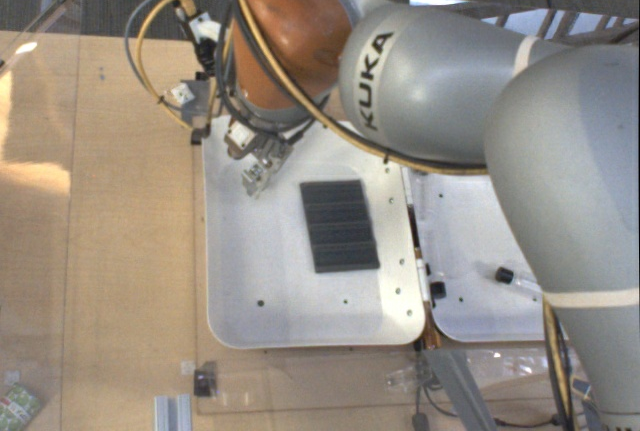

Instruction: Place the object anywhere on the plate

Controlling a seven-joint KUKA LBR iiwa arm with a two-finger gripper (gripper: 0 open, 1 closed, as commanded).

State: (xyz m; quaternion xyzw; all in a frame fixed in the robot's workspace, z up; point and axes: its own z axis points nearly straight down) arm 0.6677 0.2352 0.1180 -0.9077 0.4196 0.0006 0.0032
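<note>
A dark grey ribbed rectangular plate point(340, 225) lies flat in the middle of the left white bin point(260, 289). A small black object with a pale stem point(505, 275) lies in the right bin point(470, 314), close to the arm's grey body. My gripper point(255, 173) hangs over the far left corner of the left bin, left of the plate and apart from it. I see nothing in it. The orange band point(290, 39) sits just above the wrist.
The thick grey arm point(480, 89) spans the right bin and hides most of it. Yellow cables point(150, 29) loop out past the left bin's far corner. Bare wooden bench point(100, 219) lies left of the bins, with a small dark fitting point(204, 381) near the front.
</note>
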